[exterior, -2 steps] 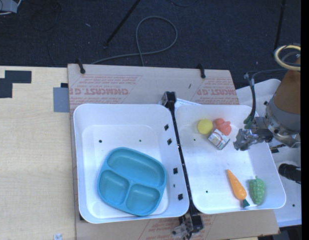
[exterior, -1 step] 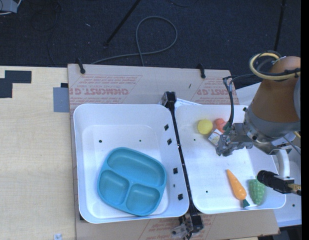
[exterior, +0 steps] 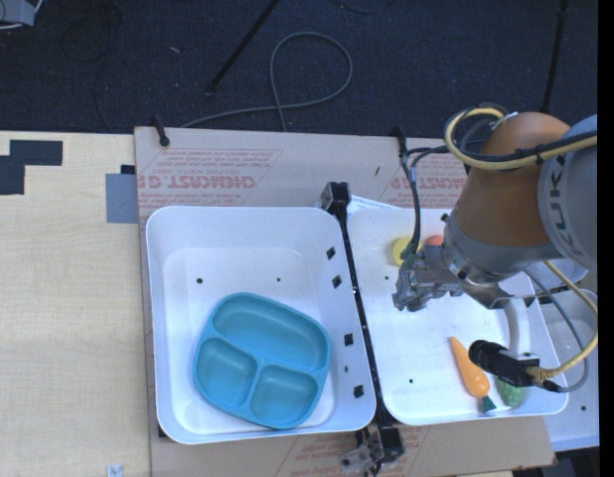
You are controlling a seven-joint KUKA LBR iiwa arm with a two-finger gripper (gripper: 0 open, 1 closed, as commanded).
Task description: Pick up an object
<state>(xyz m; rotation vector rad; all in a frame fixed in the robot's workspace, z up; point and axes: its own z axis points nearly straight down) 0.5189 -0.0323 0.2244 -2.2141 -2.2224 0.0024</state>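
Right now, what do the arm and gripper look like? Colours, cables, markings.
Grey-shelled arm with a rounded orange band above the wrist. The grey shell carries dark lettering, partly cut off. Yellow and black cables loop over the orange band's top, and a thin black cable runs down to the dark grey metal gripper.

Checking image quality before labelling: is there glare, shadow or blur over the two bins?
Camera view: bright, even light; the right bin looks nearly washed out; the blue divided tray is crisp; the gripper is dark and muddled; the toy carrot small but clear.
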